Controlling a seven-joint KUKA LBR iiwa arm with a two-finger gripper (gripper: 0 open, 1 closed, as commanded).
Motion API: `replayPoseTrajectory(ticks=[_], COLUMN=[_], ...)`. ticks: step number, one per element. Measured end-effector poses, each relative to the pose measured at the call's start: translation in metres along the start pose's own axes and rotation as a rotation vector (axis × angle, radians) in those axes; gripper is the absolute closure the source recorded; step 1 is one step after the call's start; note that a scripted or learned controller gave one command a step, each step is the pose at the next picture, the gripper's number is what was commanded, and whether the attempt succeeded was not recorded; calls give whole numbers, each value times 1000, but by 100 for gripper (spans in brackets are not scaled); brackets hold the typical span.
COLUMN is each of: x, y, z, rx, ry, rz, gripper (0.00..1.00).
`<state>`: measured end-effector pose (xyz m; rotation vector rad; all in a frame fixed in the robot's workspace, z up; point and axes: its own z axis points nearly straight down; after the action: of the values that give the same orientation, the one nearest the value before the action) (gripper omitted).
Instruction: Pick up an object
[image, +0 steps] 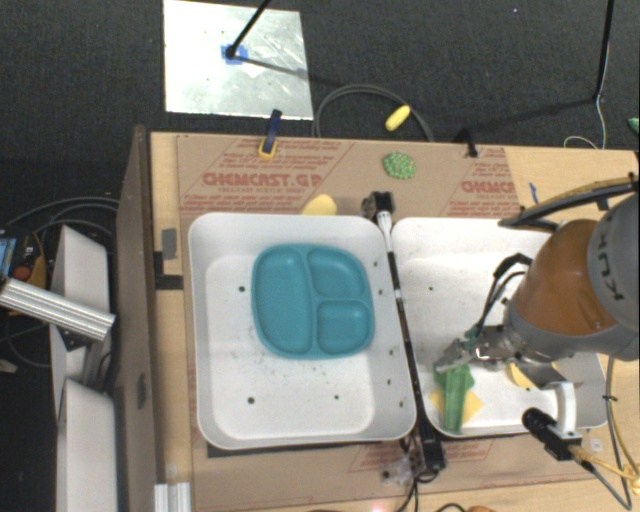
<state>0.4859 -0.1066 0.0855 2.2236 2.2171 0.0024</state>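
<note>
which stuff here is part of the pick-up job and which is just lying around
Part of the job:
- hand, low in the right bin
- green object just below it
- yellow piece beside the green one

Lying about:
- teal divided plate in the left bin
- green disc on the cardboard
- yellow object behind the bench

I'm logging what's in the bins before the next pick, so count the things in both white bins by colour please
Teal: 1, the divided plate in the left bin.
Green: 1, the object under the gripper in the right bin.
Yellow: 2, a flat piece beneath the green one, and a bit by the arm.
Total: 4
</note>
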Motion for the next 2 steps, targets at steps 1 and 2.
replayPoseTrajectory(ticks=[1,2], x=[-25,-74], y=[128,109], z=[-61,-187], rx=[-17,-15], ry=[-5,-8], rz=[-10,-1], gripper=[0,0])
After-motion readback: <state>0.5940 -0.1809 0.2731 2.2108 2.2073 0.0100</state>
